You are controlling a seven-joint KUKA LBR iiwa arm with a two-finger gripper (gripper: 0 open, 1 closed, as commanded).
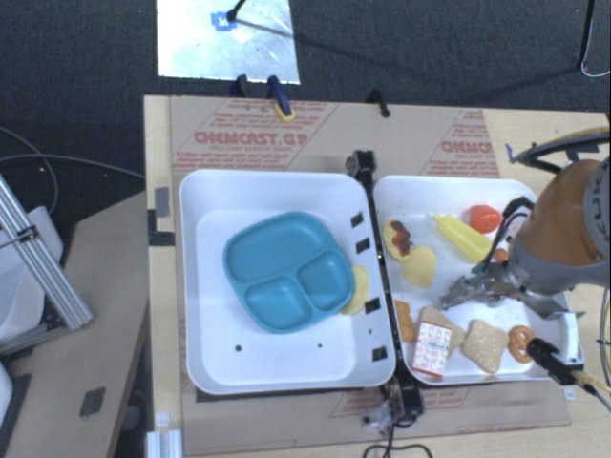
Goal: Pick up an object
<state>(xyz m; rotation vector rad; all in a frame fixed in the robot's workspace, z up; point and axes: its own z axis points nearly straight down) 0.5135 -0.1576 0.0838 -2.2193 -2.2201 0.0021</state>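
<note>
My gripper (465,292) hangs low over the middle of the right bin (420,187), at the end of the grey arm with the orange band (571,219). Toy foods lie around it. A pale yellow piece (418,266) sits just to its left and a long yellow piece (461,237) just behind it. Beside that lies a red piece (484,218). In front of the gripper lie a tan slice (442,320), a bread slice (484,345), a red-and-white carton (432,345) and a pretzel (520,343). I see nothing held in the gripper.
The left bin (215,351) holds a blue compartment tray (286,270) with a yellow piece (359,290) at its right edge. Black clips line the divider (375,256) between the bins. A dark-spotted yellow piece (396,237) and orange bits (404,321) lie by the divider.
</note>
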